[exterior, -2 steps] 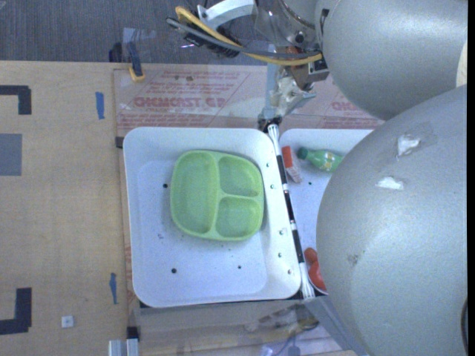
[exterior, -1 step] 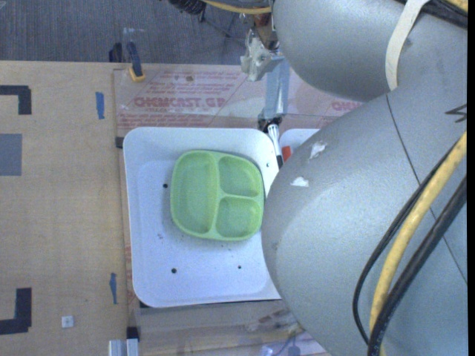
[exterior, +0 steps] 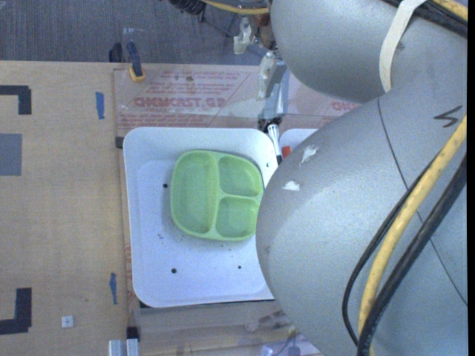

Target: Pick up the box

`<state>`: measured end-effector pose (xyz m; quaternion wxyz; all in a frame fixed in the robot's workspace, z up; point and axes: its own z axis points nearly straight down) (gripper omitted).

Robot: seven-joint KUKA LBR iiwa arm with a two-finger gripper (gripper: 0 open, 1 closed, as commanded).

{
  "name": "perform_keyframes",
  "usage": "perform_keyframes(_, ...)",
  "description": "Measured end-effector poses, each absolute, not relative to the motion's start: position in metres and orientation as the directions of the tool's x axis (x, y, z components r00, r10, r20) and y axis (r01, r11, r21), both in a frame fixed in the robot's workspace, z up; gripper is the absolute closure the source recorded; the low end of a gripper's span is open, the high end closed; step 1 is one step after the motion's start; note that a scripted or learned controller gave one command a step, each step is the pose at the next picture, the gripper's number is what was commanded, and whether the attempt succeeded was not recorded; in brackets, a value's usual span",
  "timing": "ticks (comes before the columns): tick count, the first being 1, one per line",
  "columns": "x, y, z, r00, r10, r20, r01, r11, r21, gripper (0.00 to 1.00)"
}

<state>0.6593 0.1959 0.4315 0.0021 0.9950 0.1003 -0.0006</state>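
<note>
White right bin [exterior: 298, 135]: just a corner at the arm's edge; the box probably lies in here, but I cannot tell where.
Arm [exterior: 356, 199]: grey bulk slung low over the right bin, likely so the tool can reach down for the box.
Grip: cannot tell if open, closed or holding.
Left bin [exterior: 141, 221]: holds a green plate [exterior: 217, 195], three wells, all bare, lying flat near the middle.
Bench [exterior: 59, 199]: plywood, bearing both bins side by side.
</note>
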Motion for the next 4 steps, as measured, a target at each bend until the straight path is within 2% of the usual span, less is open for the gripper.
perform_keyframes(1,0.661,0.196,0.438,0.980,0.199,-0.004,0.199,-0.980,0.007,1.00)
perform_keyframes(4,0.666,0.198,0.457,0.980,0.201,-0.012,0.201,-0.979,0.016,1.00)
